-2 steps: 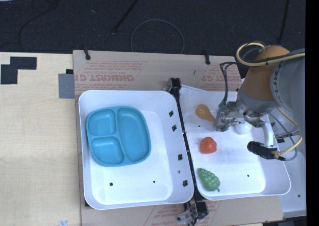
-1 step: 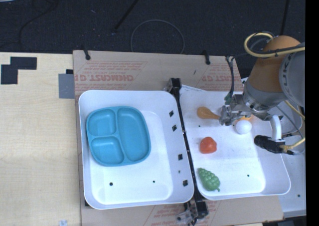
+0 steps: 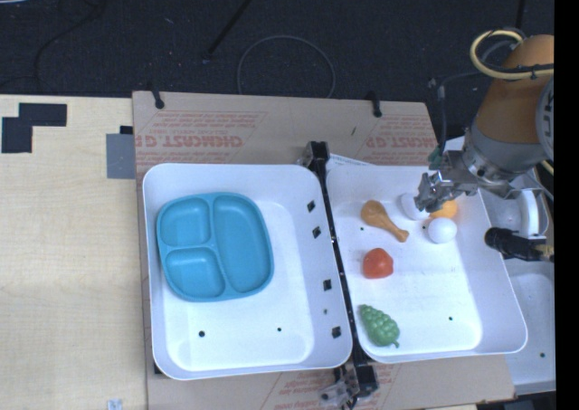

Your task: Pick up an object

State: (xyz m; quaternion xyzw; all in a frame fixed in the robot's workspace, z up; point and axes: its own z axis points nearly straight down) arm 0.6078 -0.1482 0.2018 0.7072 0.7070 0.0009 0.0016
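Note:
The right bin [image 3: 488, 327] holds a tan chicken drumstick [image 3: 384, 220], a red tomato-like piece [image 3: 378, 262], a green bunch of grapes [image 3: 380, 325], a white ball [image 3: 441, 230] and an orange piece [image 3: 445, 210]. My gripper [image 3: 432, 193] hangs low over the bin's far right part, right beside the orange piece and just above the white ball. Part of the orange piece is hidden behind the gripper. Whether anything sits between the fingers is not visible.
The left bin [image 3: 289, 327] holds a blue divided plate [image 3: 214, 245]. A black divider [image 3: 327, 254] runs between the two bins. The arm's orange band [image 3: 516, 109] stands over the right bin's far right corner. Cardboard [image 3: 271, 132] lies under both bins.

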